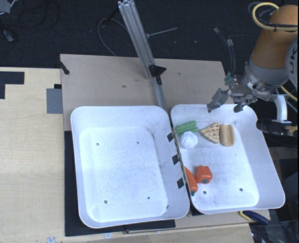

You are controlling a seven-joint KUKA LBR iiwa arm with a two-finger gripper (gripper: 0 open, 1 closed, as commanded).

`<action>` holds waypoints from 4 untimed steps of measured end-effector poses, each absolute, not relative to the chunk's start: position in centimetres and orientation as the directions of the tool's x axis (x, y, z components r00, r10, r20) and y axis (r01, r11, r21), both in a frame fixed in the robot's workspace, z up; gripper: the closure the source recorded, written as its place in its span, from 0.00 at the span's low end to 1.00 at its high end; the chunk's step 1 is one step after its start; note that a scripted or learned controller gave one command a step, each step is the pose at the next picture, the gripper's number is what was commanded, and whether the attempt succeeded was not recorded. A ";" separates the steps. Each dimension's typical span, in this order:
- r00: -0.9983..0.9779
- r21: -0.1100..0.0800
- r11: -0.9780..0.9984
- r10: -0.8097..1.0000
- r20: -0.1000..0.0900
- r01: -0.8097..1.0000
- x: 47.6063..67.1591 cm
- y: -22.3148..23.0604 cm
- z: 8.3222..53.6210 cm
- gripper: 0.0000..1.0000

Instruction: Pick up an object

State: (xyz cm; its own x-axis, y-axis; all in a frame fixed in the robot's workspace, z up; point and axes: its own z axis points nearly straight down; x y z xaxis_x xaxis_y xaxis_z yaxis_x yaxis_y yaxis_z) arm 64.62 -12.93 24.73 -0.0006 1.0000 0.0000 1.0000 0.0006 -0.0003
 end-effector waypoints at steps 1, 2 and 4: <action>-0.001 -0.004 0.001 1.000 0.000 1.000 64.6 -12.8 20.5 0.00; -0.002 -0.004 0.002 1.000 0.000 1.000 64.7 -12.5 16.2 0.00; 0.001 0.002 -0.001 1.000 -0.001 1.000 64.3 -13.0 11.6 1.00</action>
